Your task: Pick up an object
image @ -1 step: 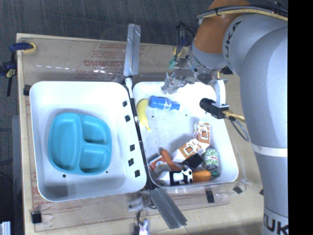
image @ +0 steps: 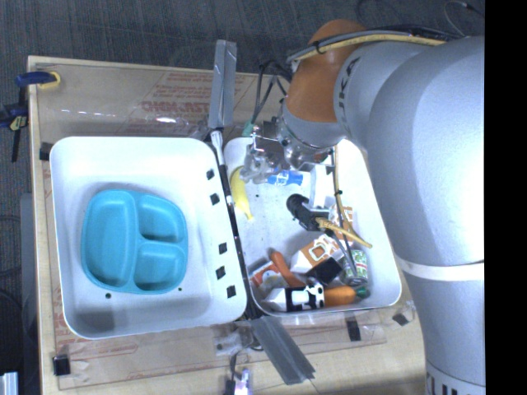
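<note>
Gripper (image: 268, 161) low in right bin (image: 375, 212), closure unclear; banana (image: 240, 192) just left below it.

white plastic bins (image: 62, 220): 2
blue divided plastic tray (image: 132, 241): 1
yellow toy banana (image: 240, 192): 1

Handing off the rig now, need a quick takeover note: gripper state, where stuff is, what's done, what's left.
Gripper: low over the far end of the right bin, next to the banana; nothing seen between its fingers.
Objects: banana lies along the right bin's left wall; a pile of small items sits at the near end of that bin, with a black piece mid-bin. Blue divided tray sits in the left bin.
Done: no pick visible yet.
Left: grasp one object and lift it; the banana looks closest.
</note>
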You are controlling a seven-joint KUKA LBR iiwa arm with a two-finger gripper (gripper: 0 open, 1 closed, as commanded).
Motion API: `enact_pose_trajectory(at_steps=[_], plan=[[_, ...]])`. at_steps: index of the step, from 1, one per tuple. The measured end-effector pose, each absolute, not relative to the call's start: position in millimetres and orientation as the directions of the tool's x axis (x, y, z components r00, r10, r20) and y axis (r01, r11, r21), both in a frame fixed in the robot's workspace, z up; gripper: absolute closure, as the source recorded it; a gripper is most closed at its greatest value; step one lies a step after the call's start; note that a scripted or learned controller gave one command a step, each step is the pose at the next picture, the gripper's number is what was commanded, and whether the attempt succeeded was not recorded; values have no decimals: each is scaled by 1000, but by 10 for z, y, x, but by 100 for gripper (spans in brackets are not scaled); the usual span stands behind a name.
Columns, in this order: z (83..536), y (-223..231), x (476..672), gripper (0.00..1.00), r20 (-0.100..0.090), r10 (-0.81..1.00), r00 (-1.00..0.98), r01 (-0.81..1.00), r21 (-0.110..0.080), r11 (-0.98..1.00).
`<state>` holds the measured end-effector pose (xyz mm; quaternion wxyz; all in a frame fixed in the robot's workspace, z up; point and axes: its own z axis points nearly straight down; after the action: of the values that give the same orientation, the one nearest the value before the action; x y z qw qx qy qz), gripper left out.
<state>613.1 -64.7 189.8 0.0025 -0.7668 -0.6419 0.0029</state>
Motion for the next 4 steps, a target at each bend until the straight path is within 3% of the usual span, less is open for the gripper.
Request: enact_pose_trajectory(at_steps=[1,2,3,4], plan=[[904,-1064,5658,0,-1,965,264,965,-7,-264],[910,-1500,5056,0,1,981,197,980,-4,-196],[1002,-1498,5060,100,-1,982,190,982,-5,-190],[1475,-1781,6410,100,0,1000,-30,1000,0,30]])
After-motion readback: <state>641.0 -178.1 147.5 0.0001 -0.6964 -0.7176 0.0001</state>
